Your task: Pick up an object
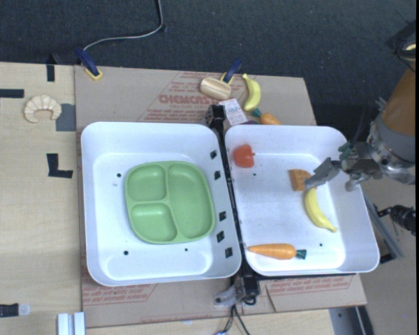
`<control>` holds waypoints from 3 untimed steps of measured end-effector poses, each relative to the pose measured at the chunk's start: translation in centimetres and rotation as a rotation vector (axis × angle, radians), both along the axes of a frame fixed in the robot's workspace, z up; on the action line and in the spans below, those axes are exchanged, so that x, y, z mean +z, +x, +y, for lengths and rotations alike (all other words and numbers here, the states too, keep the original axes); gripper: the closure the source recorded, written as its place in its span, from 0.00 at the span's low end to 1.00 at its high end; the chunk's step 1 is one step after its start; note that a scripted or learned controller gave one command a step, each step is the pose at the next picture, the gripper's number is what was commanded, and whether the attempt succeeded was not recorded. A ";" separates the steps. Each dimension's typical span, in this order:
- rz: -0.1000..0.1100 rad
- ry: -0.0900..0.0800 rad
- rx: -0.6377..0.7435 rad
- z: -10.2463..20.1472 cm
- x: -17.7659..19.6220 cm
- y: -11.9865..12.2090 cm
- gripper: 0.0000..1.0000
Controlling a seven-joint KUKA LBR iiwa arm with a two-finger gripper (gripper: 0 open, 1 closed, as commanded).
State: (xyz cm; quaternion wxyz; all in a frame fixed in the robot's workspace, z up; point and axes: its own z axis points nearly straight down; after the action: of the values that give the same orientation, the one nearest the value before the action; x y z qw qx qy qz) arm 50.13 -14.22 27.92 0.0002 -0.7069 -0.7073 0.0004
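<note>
Banana [318, 211]: lies in the right bin [349, 260], near its right wall, just below the orange block [298, 179].
Gripper [320, 175]: low over the right bin, tip beside the orange block and just above the banana; jaw state cannot be made out.
Carrot [273, 251]: by the near wall of the right bin.
Tomato [244, 155]: in the far left corner of the right bin.
Green plate [170, 202]: in the left bin [98, 257].

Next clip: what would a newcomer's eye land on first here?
Probably the green divided plate lying alone in the left bin. Next, the right bin with its toy food: a tomato, banana and carrot, with the gripper low beside an orange block.
</note>
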 end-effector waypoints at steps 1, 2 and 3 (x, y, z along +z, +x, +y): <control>0.002 0.000 -0.001 -5.9 -5.9 3.6 0.00; -0.007 -0.001 0.001 -5.0 -19.2 8.2 0.00; -0.009 -0.005 0.001 -5.1 -18.2 8.2 1.00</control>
State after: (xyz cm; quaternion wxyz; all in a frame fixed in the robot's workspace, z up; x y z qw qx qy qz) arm 58.30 -19.34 9.71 -0.0045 -0.7066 -0.7076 -0.0011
